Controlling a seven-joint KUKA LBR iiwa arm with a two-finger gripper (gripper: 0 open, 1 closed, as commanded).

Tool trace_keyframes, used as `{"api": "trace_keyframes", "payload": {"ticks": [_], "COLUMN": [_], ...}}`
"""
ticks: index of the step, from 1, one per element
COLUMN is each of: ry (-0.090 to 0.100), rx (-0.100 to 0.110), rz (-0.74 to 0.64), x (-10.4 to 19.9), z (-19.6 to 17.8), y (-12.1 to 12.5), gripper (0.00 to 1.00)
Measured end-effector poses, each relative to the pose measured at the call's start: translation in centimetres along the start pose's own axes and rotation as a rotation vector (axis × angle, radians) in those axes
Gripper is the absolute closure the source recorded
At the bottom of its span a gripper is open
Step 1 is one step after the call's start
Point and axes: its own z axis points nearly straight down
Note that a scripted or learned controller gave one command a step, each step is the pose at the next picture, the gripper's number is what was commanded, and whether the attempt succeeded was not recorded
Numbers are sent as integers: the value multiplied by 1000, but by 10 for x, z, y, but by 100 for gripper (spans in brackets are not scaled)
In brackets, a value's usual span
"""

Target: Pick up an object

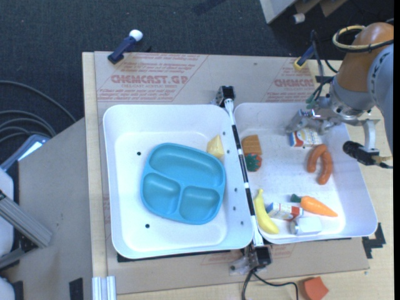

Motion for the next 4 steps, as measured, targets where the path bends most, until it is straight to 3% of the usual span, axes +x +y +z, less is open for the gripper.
{"api": "trace_keyframes", "payload": {"ticks": [1,3,4], "ry": [1,2,11], "rx": [3,1,5], "rz": [-1,-1,-4], "x": [19,-3,-8], "z": [0,0,-1], "y": [0,0,1], "gripper": [0,0,0]}}
